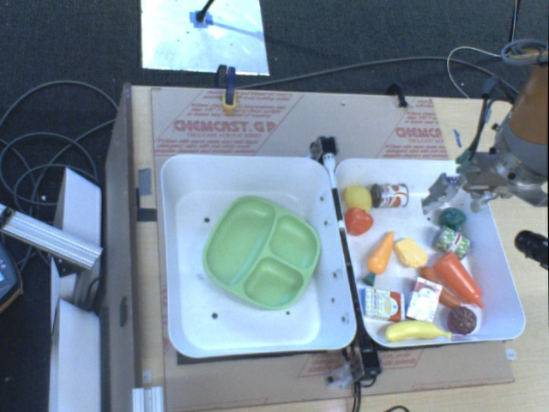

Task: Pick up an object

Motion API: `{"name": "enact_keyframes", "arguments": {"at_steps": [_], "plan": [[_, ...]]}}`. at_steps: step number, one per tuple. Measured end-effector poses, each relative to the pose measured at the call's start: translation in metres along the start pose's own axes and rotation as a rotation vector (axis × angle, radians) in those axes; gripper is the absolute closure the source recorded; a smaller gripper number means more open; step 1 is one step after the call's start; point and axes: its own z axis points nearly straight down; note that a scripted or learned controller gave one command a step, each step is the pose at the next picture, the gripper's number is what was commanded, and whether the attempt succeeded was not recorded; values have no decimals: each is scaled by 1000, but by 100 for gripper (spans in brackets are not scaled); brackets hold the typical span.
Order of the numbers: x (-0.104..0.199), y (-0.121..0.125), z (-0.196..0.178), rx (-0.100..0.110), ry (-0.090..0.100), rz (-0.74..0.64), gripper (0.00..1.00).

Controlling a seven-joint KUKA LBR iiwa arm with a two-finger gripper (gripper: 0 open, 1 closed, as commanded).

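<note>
So nearest the camera, along the front edge of the right white bin (506, 316), there was a yellow plastic banana (415, 331), with a dark red round toy (462, 319) just beside its right end. Right behind the banana sat two small red-and-white cartons (380, 302) and (424, 298), and a big orange plastic carrot (458, 279) lay tilted to the right of them. Further back from the banana: a smaller orange carrot (382, 252), a yellow cheese-like block (411, 251), a red tomato (358, 221) and a green patterned can (452, 242). Past those, a yellow lemon (358, 198) and a little red-labelled can (390, 196) on its side near the bin's back wall.

The left white bin (189, 316) had a light green divided plastic plate (262, 263), well left of the banana.

The grey tool (452, 194) hung over the right bin's far right part, above a dark green lump (452, 218). Couldn't tell what the tool's state was, honestly.
</note>
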Motion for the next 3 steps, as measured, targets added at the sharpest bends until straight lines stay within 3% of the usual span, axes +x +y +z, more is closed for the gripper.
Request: {"name": "enact_keyframes", "arguments": {"at_steps": [1, 2, 3], "plan": [[-78, 18, 103, 3, -1, 3, 0], [-85, 5, 195, -1, -1, 2, 0], [-85, -17, 195, 1, 0, 3, 0]]}}
